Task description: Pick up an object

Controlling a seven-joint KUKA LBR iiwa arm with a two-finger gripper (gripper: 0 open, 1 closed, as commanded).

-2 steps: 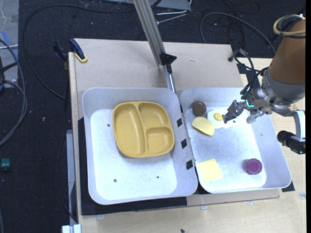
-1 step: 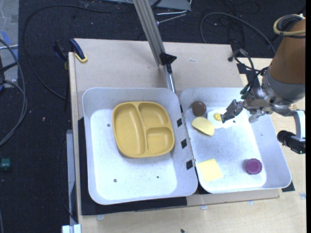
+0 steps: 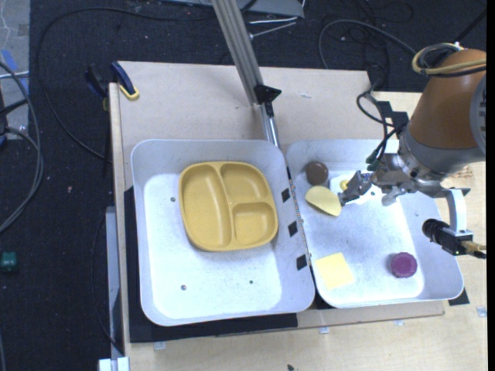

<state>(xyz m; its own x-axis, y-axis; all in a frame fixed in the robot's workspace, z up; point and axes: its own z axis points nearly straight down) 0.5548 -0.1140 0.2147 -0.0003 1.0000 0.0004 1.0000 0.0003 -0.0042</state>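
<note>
The grey arm (image 3: 448, 122) is reaching in from the right, its hand (image 3: 357, 188) hanging low beside a yellow wedge (image 3: 324, 201); finger state unclear.

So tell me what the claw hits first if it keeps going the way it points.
Probably the pale yellow wedge: the claw points left toward it in the right bin. Depth is unclear, so it might pass above.
</note>
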